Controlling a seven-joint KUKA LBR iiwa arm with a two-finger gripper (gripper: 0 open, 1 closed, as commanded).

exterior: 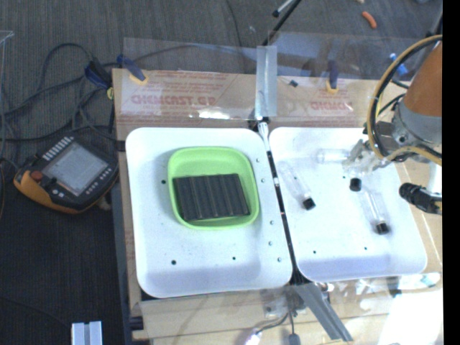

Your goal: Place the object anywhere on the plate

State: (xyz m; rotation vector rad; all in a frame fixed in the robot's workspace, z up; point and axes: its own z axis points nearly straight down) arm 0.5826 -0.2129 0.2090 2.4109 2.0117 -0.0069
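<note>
A green square plate (177, 165) sits in the left white bin (147, 250). On it lies a dark grey ridged rectangular object (210, 197), flat and inside the plate's rim. The gripper (361, 158) hangs over the far right part of the right bin (338, 254), well away from the plate and the ridged object. Nothing is visibly held in it. The arm's grey wrist and orange band (431, 85) rise at the right edge.
Several clear tubes with black caps lie in the right bin: one (299, 190) near its left side, one (376, 213) at the right, one (329, 155) by the gripper. A teach pendant (68, 175) lies left of the bench. Cables loop around the arm.
</note>
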